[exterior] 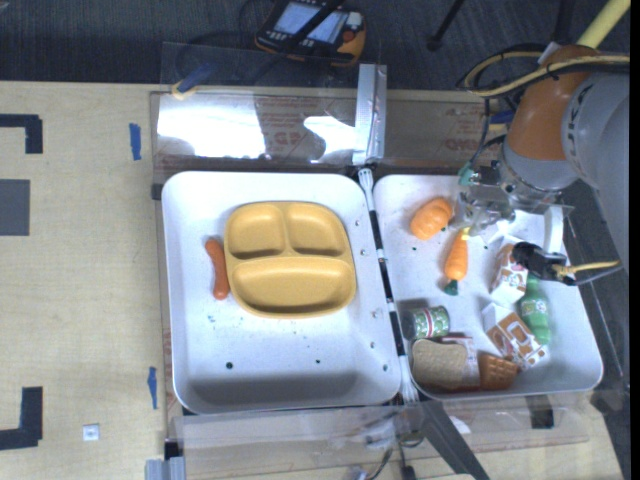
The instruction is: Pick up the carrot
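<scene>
Presently, two white bins are sitting side by side on the bench (pixel 70 268), the left bin (pixel 190 348) near the frame's centre and the right bin (pixel 580 353) toward the right edge.

Task item: the carrot (pixel 457 256) is lying in the upper middle of the right bin, its long axis running nearly vertical in the frame with a slight lean. The broad orange end is pointing toward the top of the frame, and the narrow end with its small green tip is pointing down and slightly left.

Tool: the tool (pixel 487 211) is hanging at the upper part of the right bin, just above and right of the carrot's broad end, below the arm's orange band. Whether its fingers are spread or pressed together is not discernible, and nothing is visibly sitting between them.

Right bin, other contents: a rounded orange fruit-like piece (pixel 432 218) is lying just left of the carrot's top; a small green-labelled can (pixel 428 322) is lying below the carrot; a slice of bread (pixel 442 361) is resting at the bin's lower edge, with a brown waffle-like piece (pixel 497 370) beside it; a green bottle (pixel 535 311) and assorted small packages are lying toward the right side.

Left bin: a yellow divided plate (pixel 290 258) is occupying the middle, and an orange sausage (pixel 217 268) is lying just beside its left rim.
</scene>
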`<control>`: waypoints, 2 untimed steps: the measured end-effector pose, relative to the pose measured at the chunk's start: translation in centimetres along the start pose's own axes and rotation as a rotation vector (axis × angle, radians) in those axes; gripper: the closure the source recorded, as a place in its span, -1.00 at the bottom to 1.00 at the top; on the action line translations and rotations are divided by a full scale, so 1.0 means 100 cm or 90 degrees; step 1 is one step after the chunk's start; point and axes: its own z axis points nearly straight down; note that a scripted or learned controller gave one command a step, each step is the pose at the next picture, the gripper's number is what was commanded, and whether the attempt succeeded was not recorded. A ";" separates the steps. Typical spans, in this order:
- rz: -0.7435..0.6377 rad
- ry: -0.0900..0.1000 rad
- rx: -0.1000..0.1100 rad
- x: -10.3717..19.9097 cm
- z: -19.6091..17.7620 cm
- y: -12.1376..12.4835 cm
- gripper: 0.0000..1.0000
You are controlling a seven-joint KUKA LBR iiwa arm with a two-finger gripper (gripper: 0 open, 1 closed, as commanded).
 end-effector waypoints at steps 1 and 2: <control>0.147 0.001 -0.001 0.060 -0.068 -0.080 1.00; 0.199 -0.001 -0.004 0.045 -0.223 -0.054 1.00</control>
